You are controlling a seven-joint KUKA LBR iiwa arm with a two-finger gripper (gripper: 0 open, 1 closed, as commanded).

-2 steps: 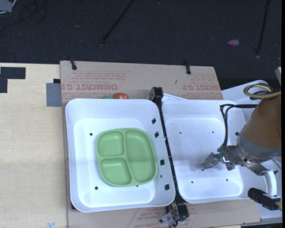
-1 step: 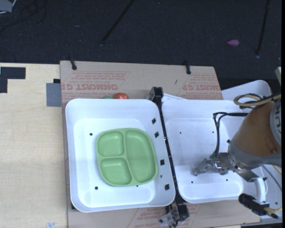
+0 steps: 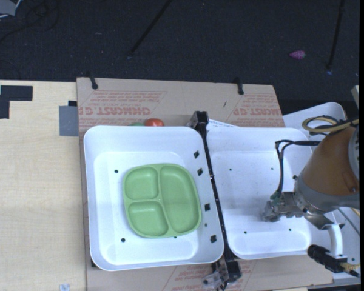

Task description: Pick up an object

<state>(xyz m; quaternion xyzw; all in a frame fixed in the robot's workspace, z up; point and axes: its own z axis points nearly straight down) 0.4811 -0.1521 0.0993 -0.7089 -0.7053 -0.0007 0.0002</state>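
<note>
A light green plate (image 3: pixel 162 199) with three compartments lies flat in the middle of the left bin (image 3: pixel 103 156). My gripper (image 3: pixel 275 211) is low in the right bin (image 3: pixel 242 162), toward its front right part, far from the plate. The grey arm with its orange band (image 3: pixel 330 165) reaches in from the right and hides the bin floor under it. What lies right beneath the gripper is too small and dark to make out.
A small red object (image 3: pixel 154 123) and a bit of green (image 3: pixel 136 124) sit behind the left bin's back rim on the cardboard (image 3: pixel 170 105). A black divider (image 3: pixel 209 187) runs between the bins. Cables hang near the arm at the right.
</note>
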